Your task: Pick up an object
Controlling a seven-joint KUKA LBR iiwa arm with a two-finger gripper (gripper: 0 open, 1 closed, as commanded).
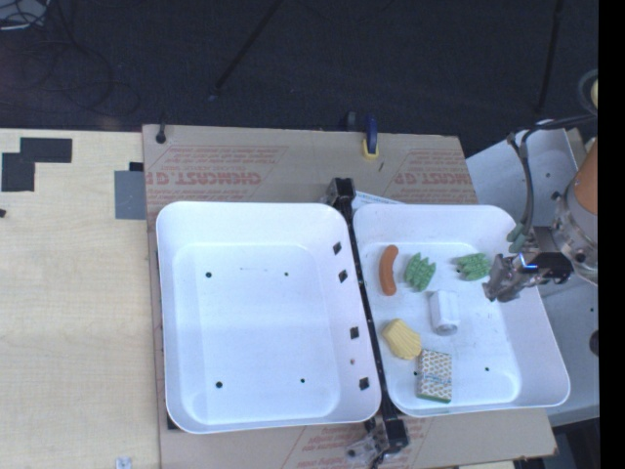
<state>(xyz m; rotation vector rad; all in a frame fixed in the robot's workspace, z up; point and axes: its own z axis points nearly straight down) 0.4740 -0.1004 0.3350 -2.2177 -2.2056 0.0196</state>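
Crowding right bin [547, 379]: smooth sausage [389, 269], knobbly corn [401, 340].

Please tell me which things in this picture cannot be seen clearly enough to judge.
- Gripper, camera view: too small and dark to tell how it stands.
- Small green object: too blurred to identify; contact with the gripper is unclear.
- Arm: cut off by the right edge.
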